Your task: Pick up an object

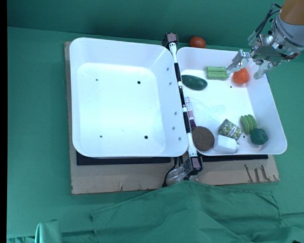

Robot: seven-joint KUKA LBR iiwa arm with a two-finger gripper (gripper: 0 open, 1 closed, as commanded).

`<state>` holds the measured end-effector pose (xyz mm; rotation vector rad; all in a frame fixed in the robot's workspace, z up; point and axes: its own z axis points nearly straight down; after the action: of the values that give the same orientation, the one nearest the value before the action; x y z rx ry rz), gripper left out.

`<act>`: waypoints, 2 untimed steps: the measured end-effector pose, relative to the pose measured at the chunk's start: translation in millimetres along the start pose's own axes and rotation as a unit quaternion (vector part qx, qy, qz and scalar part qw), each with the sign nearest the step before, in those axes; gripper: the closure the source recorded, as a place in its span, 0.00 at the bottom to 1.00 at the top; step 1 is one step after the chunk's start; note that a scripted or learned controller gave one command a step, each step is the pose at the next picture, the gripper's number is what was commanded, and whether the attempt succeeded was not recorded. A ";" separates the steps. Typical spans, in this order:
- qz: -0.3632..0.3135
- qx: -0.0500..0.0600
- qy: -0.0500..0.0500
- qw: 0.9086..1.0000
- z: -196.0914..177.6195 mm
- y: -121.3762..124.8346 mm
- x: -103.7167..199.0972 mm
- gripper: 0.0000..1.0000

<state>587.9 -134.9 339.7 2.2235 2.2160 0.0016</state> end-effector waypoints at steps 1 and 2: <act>0.000 0.000 0.000 1.000 0.0 0.0 0.0 0.00; 0.000 0.000 0.000 1.000 0.0 0.0 0.0 0.00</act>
<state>587.9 -134.9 339.7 2.2235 2.2159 0.0016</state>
